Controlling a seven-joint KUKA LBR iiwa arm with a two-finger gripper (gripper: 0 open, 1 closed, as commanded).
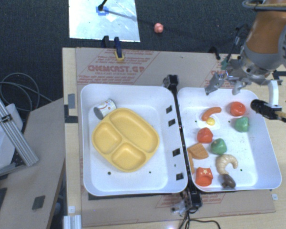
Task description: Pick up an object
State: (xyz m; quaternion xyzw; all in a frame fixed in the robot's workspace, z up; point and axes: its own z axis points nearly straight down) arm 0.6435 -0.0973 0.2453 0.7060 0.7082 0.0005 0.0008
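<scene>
A divided tray (pixel 126 140) and a can (pixel 104 108) lie in the left bin (pixel 88 173). The right bin (pixel 266 168) holds toy foods (pixel 218 146). The hand (pixel 225 84) hangs at its upper edge.

The grey arm reaches in from the right, its orange band uppermost. The gripper (pixel 226 86) points downward, fingers (pixel 212 86) spread and holding nothing.

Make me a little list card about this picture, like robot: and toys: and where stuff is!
robot hand: gripper above the right bin's far edge, holding nothing
left bin: yellow divided plate, small can on its side
right bin: toy foods
near the hand: orange sausage, red tomato
front of bin: shrimp, mushroom
on the floor: pink ball
</scene>
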